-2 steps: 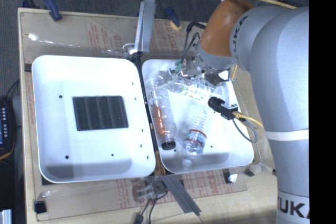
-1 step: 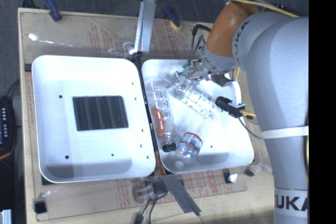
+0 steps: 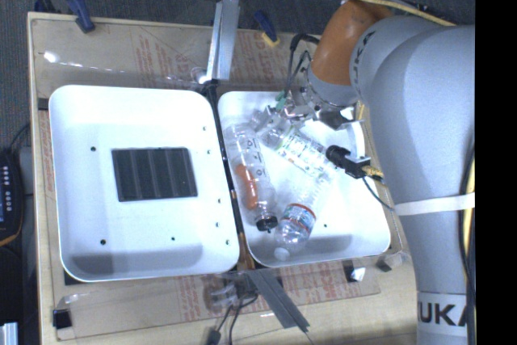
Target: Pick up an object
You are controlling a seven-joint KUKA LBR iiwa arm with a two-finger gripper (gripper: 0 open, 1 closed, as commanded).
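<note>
Below, we count two white bins side by side: the left bin (image 3: 73, 174) carries one dark ribbed panel (image 3: 153, 174), while the right bin (image 3: 367, 234) holds the clear plastic bottles. We make out three: a bottle with an orange-brown stripe (image 3: 249, 170), a red-labelled bottle (image 3: 295, 224) near the front wall, and a crinkled bottle (image 3: 300, 151) just below the gripper (image 3: 284, 111), whose state we cannot tell.
</note>
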